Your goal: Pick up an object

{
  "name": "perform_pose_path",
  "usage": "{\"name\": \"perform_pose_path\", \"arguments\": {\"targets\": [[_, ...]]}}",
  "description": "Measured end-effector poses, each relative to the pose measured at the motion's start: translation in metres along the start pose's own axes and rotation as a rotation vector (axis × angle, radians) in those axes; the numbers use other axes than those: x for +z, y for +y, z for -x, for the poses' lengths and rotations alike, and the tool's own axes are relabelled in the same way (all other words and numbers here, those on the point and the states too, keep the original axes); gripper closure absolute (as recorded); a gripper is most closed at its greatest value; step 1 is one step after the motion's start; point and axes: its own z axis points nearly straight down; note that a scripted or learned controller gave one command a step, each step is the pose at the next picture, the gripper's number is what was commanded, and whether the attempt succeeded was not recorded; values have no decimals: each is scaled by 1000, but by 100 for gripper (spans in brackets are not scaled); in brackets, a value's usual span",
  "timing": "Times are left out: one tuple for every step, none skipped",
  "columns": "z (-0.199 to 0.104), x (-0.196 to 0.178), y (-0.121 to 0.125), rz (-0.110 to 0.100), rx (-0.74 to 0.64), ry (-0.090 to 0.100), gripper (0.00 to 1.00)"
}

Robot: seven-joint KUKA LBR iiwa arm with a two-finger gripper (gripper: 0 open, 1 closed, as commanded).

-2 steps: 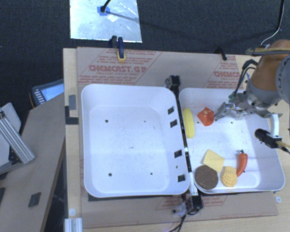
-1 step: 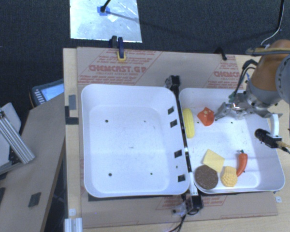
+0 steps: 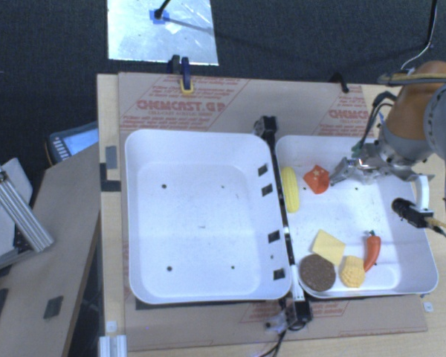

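From the right, the arm (image 3: 424, 117) leans low over the right bin (image 3: 424, 274), its gripper (image 3: 343, 173) just beside the orange-red piece (image 3: 316, 178); whether the fingers are apart, I cannot tell. Six food pieces lie in this bin. The left bin (image 3: 201, 222) adjoins it on the table (image 3: 230, 99).

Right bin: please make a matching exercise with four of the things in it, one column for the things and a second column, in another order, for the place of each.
Things:
1. corn cob
2. orange-red piece
3. brown round disc
4. carrot

Places in the right bin:
A. near the front wall, at the left corner
B. along the left wall, lying lengthwise
C. toward the right side, beside the yellow waffle-like piece
D. just left of the gripper, in the back half

Pairs: 1-B, 2-D, 3-A, 4-C
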Motion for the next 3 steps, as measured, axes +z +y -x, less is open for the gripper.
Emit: {"name": "perform_pose_path", "arguments": {"targets": [[0,0,0,0,0,0,0],[0,0,0,0,0,0,0],[0,0,0,0,0,0,0]]}}
